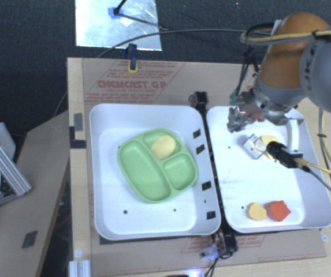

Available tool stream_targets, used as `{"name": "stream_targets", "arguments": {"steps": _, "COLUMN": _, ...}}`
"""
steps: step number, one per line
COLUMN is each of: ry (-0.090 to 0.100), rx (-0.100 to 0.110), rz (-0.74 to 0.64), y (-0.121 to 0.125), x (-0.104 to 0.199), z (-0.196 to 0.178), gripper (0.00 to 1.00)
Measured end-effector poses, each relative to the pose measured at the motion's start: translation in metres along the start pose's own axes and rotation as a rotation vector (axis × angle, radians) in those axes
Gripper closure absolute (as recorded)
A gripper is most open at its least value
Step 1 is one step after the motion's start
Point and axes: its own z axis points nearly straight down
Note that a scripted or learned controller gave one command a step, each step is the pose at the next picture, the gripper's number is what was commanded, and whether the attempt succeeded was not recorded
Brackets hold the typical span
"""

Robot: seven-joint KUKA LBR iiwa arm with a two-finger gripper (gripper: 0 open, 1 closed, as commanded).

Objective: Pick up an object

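Note:
My gripper (236, 122) hangs low over the far left part of the right bin (243, 180), near its back wall. I see nothing held under it. At the front of that bin lie a small yellow-orange piece (257, 212) and a red block (278, 210), side by side and well apart from the gripper. In the left bin (104, 172) a green divided plate (148, 180) carries a pale yellow rounded object (163, 146) in its far compartment.
A black divider with clips (207, 154) runs between the two bins. The grey arm with its orange band (292, 45) reaches in over the back right of the right bin. A blue clamp (131, 55) sits on the cardboard behind the left bin.

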Motion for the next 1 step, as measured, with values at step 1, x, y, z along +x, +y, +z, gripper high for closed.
{"name": "stream_targets", "arguments": {"steps": 1, "ry": 0.001, "rx": 0.000, "rz": 0.000, "y": 0.0099, "x": 0.0508, "z": -0.0105, "gripper": 1.00}}
